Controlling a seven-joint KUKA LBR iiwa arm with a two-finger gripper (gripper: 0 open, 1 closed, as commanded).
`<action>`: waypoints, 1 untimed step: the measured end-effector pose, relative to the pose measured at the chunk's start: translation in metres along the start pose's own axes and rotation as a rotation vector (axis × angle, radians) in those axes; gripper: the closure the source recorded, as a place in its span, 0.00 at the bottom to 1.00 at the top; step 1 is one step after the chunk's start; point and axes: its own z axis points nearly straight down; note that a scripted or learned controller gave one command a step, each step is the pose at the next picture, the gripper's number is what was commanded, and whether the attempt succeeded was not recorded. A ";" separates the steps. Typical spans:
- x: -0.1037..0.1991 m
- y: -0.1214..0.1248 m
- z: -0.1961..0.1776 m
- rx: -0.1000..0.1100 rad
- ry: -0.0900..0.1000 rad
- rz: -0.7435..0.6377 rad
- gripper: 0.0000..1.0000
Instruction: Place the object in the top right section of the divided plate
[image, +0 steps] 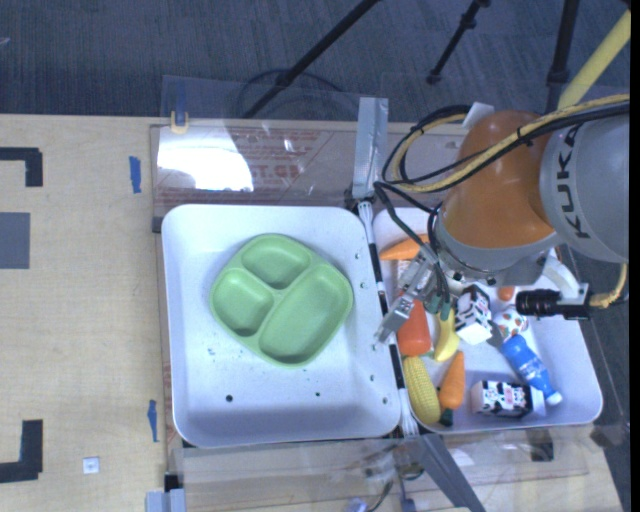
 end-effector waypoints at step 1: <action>-0.001 0.001 -0.009 -0.002 -0.003 0.001 1.00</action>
